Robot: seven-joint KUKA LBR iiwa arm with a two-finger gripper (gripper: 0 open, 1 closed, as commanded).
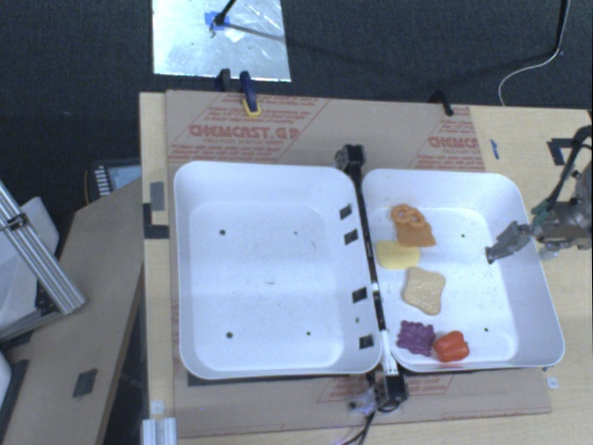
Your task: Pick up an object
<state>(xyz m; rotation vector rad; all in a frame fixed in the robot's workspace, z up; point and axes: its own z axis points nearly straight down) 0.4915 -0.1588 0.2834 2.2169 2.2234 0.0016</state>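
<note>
Cardboard covered the tabletop beneath two white bins; the hand, its state unclear, hovered near a beige toast-like piece, probably light, stiff, best pinched across its edges.

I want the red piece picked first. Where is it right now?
The red piece lies in the right bin, near its front edge, directly right of the purple piece and below the tan slice.

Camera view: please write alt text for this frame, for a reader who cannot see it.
A gripper reaches in from the right over the right bin, which holds five toy foods: an orange pretzel, a yellow block, a slice of bread, purple grapes and a red pepper. The left bin sits beside it.
</note>
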